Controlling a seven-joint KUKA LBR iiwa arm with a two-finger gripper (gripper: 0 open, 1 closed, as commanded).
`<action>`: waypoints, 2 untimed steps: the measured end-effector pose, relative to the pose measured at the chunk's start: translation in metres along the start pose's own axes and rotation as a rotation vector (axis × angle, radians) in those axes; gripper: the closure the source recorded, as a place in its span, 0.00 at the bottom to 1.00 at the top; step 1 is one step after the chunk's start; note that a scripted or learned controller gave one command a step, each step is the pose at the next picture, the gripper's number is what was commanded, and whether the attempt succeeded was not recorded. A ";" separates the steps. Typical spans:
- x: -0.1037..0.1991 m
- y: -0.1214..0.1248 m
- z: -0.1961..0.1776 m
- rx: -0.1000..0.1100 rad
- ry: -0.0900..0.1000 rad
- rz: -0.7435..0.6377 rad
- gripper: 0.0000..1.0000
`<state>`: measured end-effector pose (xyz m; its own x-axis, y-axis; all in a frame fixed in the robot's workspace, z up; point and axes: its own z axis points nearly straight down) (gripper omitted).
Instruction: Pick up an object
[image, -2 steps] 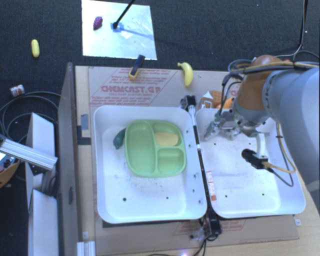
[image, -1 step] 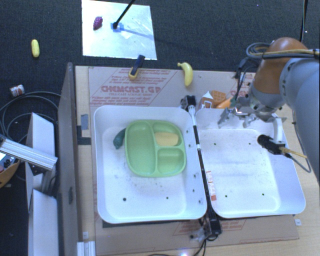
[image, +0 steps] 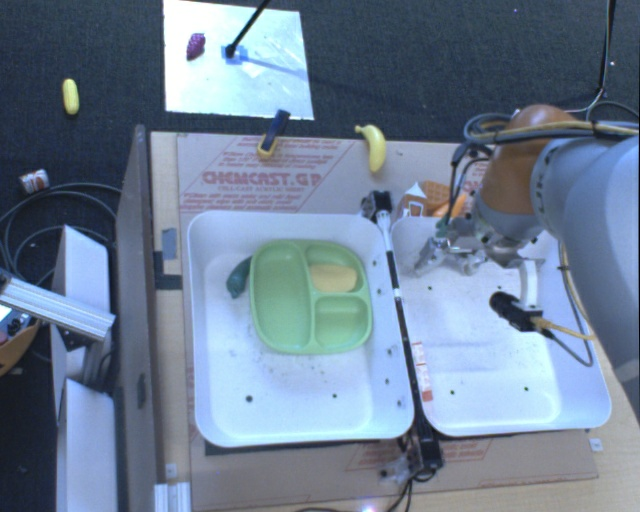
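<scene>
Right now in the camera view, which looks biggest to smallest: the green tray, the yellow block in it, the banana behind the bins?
1. Green tray, clearly largest.
2. Yellow block and banana look alike; the banana lies farther back, so unranked.

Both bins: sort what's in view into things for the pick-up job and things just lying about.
Job:
claw
green divided plate
yellow piece in the plate
dark green object beside the plate

Lying about:
banana on the bench
yellow object on the floor
purple object
</scene>
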<state>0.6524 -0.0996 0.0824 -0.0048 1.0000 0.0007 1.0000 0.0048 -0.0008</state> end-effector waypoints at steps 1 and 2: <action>-0.047 0.017 -0.003 -0.006 -0.003 0.006 0.00; -0.021 0.017 -0.002 -0.003 -0.001 -0.001 0.00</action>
<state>0.6693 -0.1201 0.0848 -0.0056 1.0000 0.0001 1.0000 0.0056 0.0019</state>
